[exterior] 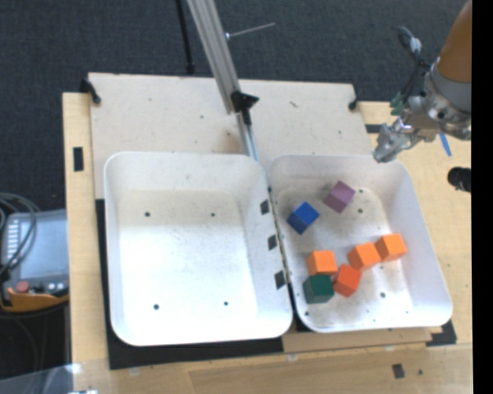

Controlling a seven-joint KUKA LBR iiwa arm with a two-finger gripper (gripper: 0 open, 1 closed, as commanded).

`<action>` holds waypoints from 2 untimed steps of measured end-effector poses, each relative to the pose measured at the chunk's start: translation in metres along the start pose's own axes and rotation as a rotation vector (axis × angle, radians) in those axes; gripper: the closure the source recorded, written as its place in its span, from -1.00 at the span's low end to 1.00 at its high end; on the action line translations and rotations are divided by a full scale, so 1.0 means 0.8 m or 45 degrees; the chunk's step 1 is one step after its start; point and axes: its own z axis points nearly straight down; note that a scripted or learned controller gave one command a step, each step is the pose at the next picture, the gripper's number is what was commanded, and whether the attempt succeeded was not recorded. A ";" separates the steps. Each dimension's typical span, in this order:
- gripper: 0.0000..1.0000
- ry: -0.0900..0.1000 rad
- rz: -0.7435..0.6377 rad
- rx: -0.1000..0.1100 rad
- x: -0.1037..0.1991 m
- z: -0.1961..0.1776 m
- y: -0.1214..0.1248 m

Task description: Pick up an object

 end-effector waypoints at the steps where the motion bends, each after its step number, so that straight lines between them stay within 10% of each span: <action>1: 1.00 0.001 0.002 0.006 0.073 0.001 -0.005; 2: 1.00 0.002 0.002 0.007 0.149 0.012 -0.009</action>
